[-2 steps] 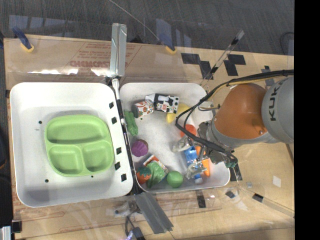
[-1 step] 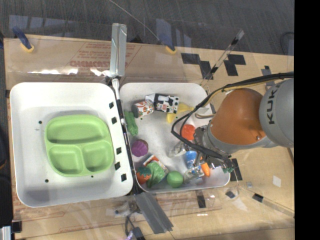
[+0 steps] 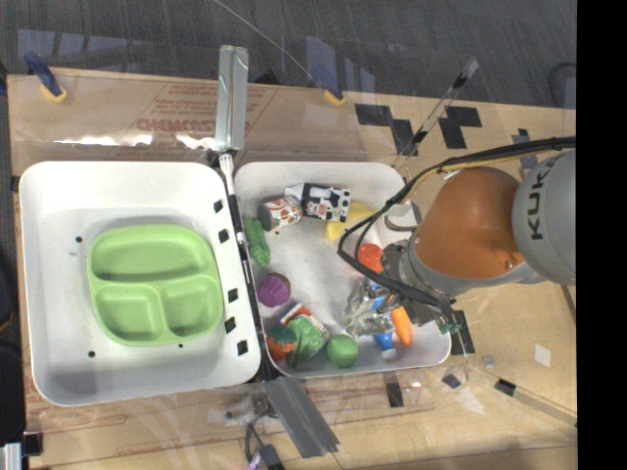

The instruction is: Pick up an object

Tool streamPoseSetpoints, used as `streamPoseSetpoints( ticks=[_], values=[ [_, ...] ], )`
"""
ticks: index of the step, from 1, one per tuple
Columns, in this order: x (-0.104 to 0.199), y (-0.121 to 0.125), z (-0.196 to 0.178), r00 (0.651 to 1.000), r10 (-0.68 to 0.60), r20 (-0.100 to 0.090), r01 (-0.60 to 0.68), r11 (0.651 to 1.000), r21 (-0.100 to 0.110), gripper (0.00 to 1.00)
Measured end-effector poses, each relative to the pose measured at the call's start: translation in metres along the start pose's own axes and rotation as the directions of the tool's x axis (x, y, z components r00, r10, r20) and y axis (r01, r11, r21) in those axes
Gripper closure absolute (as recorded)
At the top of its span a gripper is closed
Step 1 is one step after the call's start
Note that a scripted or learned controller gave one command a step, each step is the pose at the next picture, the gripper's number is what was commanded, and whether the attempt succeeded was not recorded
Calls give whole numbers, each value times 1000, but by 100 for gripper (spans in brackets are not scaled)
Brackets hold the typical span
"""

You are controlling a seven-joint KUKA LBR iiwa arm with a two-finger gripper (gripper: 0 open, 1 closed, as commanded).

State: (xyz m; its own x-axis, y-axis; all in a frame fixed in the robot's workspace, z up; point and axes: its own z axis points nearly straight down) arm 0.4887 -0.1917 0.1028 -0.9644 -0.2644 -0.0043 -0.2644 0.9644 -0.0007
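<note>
The claw (image 3: 377, 313) is lowered into the right-hand bin (image 3: 323, 174), at its near right part. Whether it is spread, pressed together or pinching an item cannot be told; the wrist and cable cover it from above.

Candidate objects lie packed around the claw. An orange carrot-like toy (image 3: 403, 326) is just beside it on the right. A red-orange piece (image 3: 369, 257) lies just behind it. A green ball (image 3: 342, 351) sits near its left front, beside a green-and-red toy (image 3: 299, 337). A purple ball (image 3: 273, 288) lies further left. A cow-patterned carton (image 3: 326, 202) lies well behind, at the far wall.

Risks, as judged: crowding may cause the claw to nudge neighbours aside or to close on two items. Round balls may roll away. The near bin wall restricts approach.

The left bin (image 3: 49, 262), well apart, carries a green divided tray (image 3: 155, 284). The bench (image 3: 509, 399) is tan, with black tape marks; grey carpet lies beyond.
</note>
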Motion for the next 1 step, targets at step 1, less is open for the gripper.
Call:
streamPoseSetpoints(
  ticks=[1],
  values=[
    [-37,38,-154,950,-314,4,314,950,6,100]
  ],
)
